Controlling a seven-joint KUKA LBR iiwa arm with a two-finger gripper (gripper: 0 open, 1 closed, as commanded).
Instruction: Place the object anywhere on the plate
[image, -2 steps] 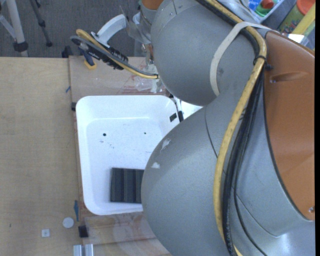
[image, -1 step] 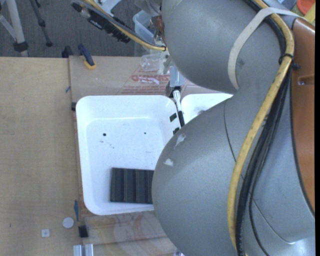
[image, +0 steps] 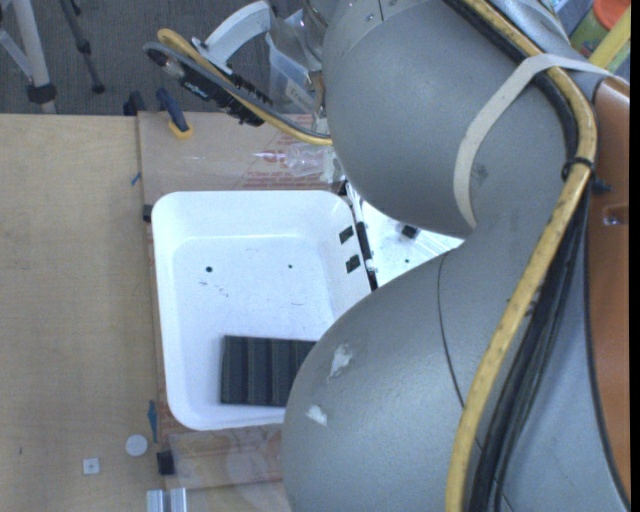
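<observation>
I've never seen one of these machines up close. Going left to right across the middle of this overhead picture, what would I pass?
Bare wooden bench → white bin with a dark ribbed block lying in its near part → the big grey arm → the yellow cable running down the arm.

Two white bins, one black ridged block, one grey arm.

Just one camera here, fixed above the bench and angled down at the shallow white plastic bin. The bulky grey robot arm sits really close to the lens, covering the right side.
</observation>
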